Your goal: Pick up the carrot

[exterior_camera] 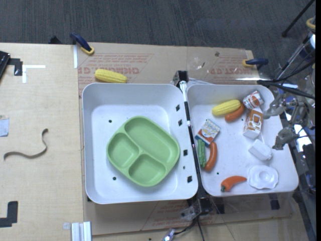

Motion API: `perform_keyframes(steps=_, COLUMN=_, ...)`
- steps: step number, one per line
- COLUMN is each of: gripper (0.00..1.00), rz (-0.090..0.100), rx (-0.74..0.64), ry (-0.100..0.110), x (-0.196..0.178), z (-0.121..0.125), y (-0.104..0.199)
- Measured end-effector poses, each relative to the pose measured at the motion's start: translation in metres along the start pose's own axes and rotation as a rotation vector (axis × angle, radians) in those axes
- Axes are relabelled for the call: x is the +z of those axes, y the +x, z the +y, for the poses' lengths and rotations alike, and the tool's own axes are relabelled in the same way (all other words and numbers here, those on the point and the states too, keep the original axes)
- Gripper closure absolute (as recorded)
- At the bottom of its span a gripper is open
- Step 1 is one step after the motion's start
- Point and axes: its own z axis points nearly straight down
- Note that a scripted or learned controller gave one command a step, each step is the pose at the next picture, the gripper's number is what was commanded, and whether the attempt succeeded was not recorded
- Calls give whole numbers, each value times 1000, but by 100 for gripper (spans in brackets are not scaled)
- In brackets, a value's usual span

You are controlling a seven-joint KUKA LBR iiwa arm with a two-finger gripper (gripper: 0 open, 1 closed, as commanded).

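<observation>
The carrot [233,183] is a short orange piece lying near the front wall of the right bin [235,87], just left of a white round lid [263,176]. My gripper [278,124] hovers over the right rim of that bin, well to the right of the carrot and further back. It is open, its two grey fingers spread apart with nothing between them.
The right bin also holds a corn cob [226,107], a sausage [234,115], a red-orange sausage [211,156] beside a green vegetable [201,152], small cartons [253,123] and a white block [260,150]. The left bin [95,134] holds a green divided plate [143,150]. Another corn cob [111,76] lies behind it.
</observation>
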Motion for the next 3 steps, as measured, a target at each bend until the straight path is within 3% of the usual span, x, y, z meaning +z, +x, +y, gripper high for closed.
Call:
perform_keyframes(steps=1, gripper=0, rz=2, rx=9, ry=-1, x=176, z=22, y=41)
perform_keyframes(steps=2, gripper=0, rz=3, rx=-19, ry=-2, x=185, z=78, y=42)
perform_keyframes(steps=3, gripper=0, rz=-2, rx=-234, ry=0, x=184, z=21, y=0)
